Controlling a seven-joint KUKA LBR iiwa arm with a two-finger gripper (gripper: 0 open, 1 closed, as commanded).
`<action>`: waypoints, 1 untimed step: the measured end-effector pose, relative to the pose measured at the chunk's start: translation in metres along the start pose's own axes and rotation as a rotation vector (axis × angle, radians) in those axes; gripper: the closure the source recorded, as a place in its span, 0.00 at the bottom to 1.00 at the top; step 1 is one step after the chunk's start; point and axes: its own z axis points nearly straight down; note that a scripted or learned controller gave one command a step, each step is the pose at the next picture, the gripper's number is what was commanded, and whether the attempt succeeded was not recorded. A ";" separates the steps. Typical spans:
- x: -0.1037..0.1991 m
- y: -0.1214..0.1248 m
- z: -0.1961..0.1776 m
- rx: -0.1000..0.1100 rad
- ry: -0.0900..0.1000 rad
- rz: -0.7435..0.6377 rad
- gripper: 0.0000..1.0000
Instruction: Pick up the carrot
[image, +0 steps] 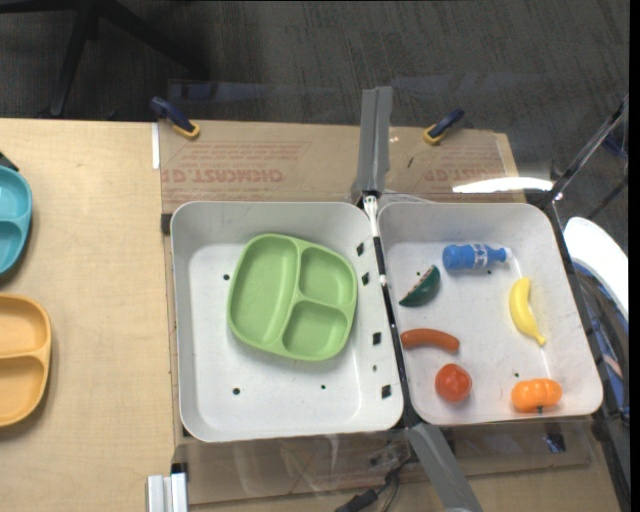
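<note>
Left bin (200, 400): one green divided plate (293, 296) with three compartments, lying flat and slightly turned, towards the far half of the bin. Nothing lies in the plate's compartments.

Right bin (490, 225), touching the left bin along the middle seam: six items.
- Blue bottle (475, 257), on its side near the far wall.
- Green-and-red wedge (421, 286), like a melon slice, near the seam.
- Banana (524, 309), lying lengthwise towards the right wall.
- Carrot (430, 340), an orange-red stick lying roughly crosswise, near the seam, between the wedge and the tomato, touching neither.
- Red tomato (453, 382), just in front of the carrot.
- Orange squat fruit (536, 394) with a dark stem, in the near right corner.

Under both bins: a cardboard sheet (235, 165), held by two clamps (175, 115) at its far edge.

On the wooden table (80, 200), well apart from the bins: a teal plate (12, 228) and a yellow-orange divided plate (20, 358), both cut by the left edge.

Gripper: state cannot be told.
</note>
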 end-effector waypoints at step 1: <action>-0.001 0.002 -0.009 -0.001 -0.003 -0.002 1.00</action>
